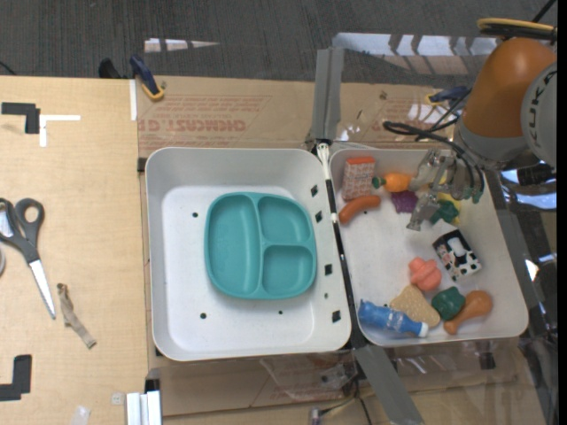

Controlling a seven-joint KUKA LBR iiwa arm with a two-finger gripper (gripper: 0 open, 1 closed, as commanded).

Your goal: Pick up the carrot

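Jaws parted, nothing held; two-finger gripper (431, 200) poised in the right white bin (507, 264); small orange carrot (394, 182) lying just left, near the purple toy (404, 201); better to shift left, then descend squarely.

single fixed camera above the bench (71, 237), slanted downward, both white bins (159, 264) in frame

Colours in the two white bins

Teal divided plate (261, 244); orange carrot (396, 182); black-and-white patched cow (456, 257); blue bottle (391, 319); purple piece (404, 201).
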